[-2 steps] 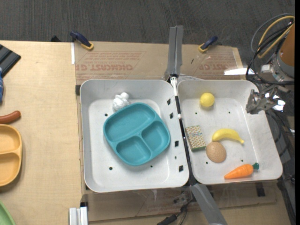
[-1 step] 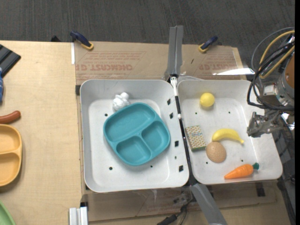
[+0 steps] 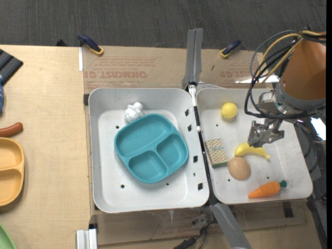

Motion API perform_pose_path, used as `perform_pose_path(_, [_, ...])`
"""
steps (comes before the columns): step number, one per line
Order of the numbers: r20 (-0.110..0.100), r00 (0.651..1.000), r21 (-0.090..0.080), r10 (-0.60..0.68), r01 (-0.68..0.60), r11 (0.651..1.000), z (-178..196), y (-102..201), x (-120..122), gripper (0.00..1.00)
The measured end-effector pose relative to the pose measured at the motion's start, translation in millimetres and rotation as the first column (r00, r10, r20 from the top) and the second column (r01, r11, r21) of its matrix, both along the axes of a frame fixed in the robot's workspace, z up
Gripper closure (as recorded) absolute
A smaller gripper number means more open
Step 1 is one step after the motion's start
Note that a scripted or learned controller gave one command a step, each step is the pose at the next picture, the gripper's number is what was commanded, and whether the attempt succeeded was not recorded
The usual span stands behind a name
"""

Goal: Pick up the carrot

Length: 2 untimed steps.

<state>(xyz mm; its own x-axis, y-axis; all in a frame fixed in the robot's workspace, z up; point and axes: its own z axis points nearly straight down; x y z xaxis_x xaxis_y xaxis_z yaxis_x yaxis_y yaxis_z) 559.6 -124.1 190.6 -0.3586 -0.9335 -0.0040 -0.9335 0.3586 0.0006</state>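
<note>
Camera view: two white bins sit side by side on the worktop, split by a grey divider at frame centre. The left bin holds a teal divided plate with a small white crumpled thing just beside its upper-left edge. The right bin holds all the loose food: lemon at upper left of that bin, patterned sponge block near the divider, banana mid-bin, egg just below the banana and close to touching it, carrot at the lower right of the bin, lying roughly flat, green top pointing right.

Likely reason for the layout: pick stock is kept in the bin on the arm's side, the plate bin serves as the drop side.

The arm comes in from the right of frame, and the pincer hangs over the right bin, just above the banana's right end. Nothing sits between its fingers; whether they stand apart or together I cannot tell at this angle.

The carrot is lower in frame than the pincer, nearly straight below it, well apart, with the banana tip in between. My read: approach not yet lined up; the pincer needs to travel toward the bottom of frame and clear the banana and egg.
</note>
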Motion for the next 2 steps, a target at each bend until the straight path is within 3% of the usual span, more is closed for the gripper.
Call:
perform_pose_path(1, [0.004,0.977,0.0,-0.211,0.211,0.977,25,59,58,1.0])
perform_pose_path(2, [0.005,0.968,-0.001,0.252,-0.252,0.968,14,-1,99,1.0])
